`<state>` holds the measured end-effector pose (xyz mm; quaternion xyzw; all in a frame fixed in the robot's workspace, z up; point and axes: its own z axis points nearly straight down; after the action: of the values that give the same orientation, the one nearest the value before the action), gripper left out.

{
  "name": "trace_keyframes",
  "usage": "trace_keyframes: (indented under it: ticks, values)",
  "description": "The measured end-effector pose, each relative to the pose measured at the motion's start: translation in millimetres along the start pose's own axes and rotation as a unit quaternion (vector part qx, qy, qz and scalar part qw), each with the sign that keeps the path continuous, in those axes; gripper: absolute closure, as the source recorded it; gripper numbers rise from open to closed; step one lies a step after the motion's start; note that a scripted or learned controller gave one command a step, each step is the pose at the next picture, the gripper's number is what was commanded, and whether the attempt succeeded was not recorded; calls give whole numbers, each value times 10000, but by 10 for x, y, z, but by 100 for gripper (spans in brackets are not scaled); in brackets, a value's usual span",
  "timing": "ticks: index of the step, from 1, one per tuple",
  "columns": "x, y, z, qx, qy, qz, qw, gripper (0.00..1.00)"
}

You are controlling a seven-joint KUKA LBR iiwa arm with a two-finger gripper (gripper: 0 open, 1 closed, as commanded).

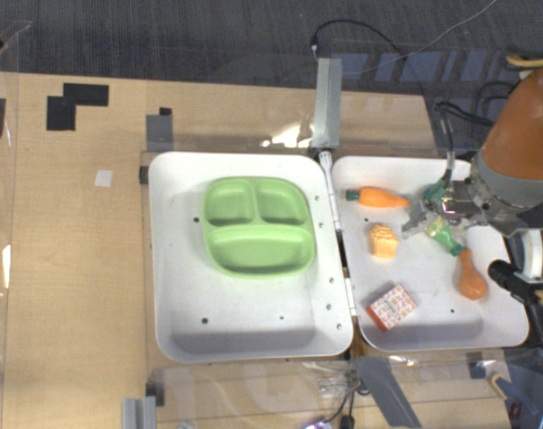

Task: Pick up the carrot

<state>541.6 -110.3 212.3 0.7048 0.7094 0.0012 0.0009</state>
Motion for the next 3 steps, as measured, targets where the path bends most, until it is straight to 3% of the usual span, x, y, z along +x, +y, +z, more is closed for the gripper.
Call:
trace_keyframes:
  ticks: [1,2,3]
  values:
    - [132,655,1225,-58,-12,-682,9977,0]
    - [152,679,1098,-85,1,-687,9976,100]
    - [152,679,1099,-84,1,-688,9976,0]
